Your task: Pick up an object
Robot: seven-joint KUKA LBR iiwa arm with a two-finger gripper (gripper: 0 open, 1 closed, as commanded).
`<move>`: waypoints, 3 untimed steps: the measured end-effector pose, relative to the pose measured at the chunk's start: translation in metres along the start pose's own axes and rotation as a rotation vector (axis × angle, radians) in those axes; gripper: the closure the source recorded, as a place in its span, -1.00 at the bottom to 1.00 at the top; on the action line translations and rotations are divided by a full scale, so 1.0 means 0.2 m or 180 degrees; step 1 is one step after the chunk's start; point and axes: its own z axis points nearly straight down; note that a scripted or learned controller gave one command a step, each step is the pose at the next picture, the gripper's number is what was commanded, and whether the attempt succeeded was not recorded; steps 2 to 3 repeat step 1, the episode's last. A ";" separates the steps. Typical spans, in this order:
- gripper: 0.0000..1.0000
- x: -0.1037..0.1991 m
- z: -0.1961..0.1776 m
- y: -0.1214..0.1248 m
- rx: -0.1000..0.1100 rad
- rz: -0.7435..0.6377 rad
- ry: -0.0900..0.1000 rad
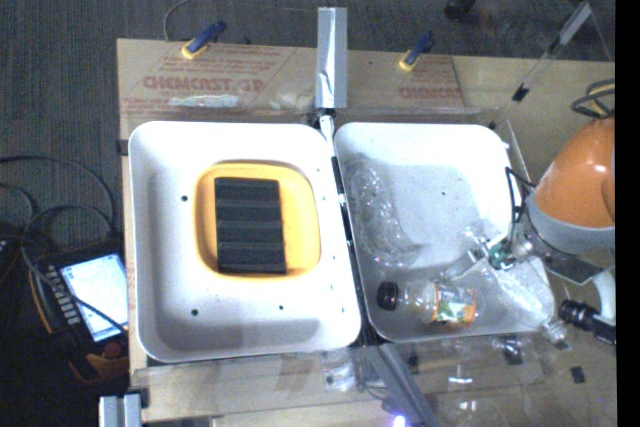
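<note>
Bench (140, 75): brown board surface, red lettering printed along the far edge, two blue-and-yellow clamps (203, 39) fixed there.

Left bin (160, 215): white, shallow, rounded corners. A yellow tray (205, 225) is seated in its middle, filled by a black ribbed insert (250, 225) with four horizontal segments.

Right bin (440, 155): white, set just beside the left bin, edges touching along the centre line. Clear plastic items are held in it.

Arm (580, 185): seen at the right edge, orange band above a grey wrist section, positioned over the right bin's near right corner. Gripper (497, 255): located low over the near right part of the right bin, among clear plastic. Whether the pincer is open or closed cannot be told; the tip is blurred against the transparent clutter.

Plastic bottle (440, 300): clear, lying on its side along the right bin's near wall, black cap pointing left, an orange-and-green label wrapped around its middle. Body looks crumpled. It is placed just left of the gripper; contact cannot be confirmed.

Crumpled clear plastic (380, 210): a second transparent piece, located in the left half of the right bin near the dividing wall, outline hard to resolve against the white floor.
</note>
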 end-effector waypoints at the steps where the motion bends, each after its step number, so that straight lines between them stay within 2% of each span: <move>1: 1.00 0.23 -0.47 0.24 0.0011 -0.0208 -0.0002; 3: 1.00 0.23 -0.47 0.24 0.0011 -0.0208 -0.0002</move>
